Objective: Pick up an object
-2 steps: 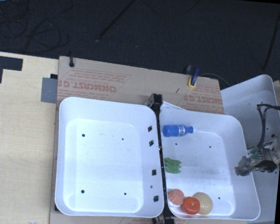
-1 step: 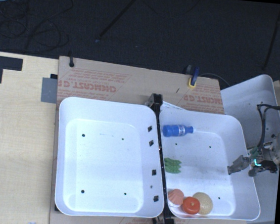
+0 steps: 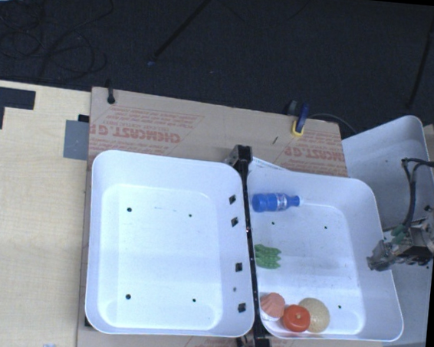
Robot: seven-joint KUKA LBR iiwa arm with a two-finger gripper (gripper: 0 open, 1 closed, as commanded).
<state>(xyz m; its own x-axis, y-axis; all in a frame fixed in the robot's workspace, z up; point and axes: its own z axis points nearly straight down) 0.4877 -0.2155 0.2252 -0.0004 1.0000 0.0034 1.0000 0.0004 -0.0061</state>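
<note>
Camera view
Gripper [image 3: 384,257]: at the right bin's [image 3: 385,225] right rim; whether released or clenched, cannot tell.
Blue bottle [image 3: 275,203]: lying near the right bin's far left.
Green object [image 3: 267,256]: mid-left.
Near corner: pink object [image 3: 271,304], red object [image 3: 296,318], tan object [image 3: 316,312] clustered.
Left bin [image 3: 171,173]: beside, on the counter [image 3: 19,217].

Both bins, the left bin [image 3: 114,197] and the right bin [image 3: 353,198], look like smooth, slightly glossy white plastic. They sit on matt brown cardboard [image 3: 168,129] with red print, beside pale wood-grain bench top [image 3: 19,217]. The blue bottle [image 3: 274,203] looks like shiny plastic.
</note>
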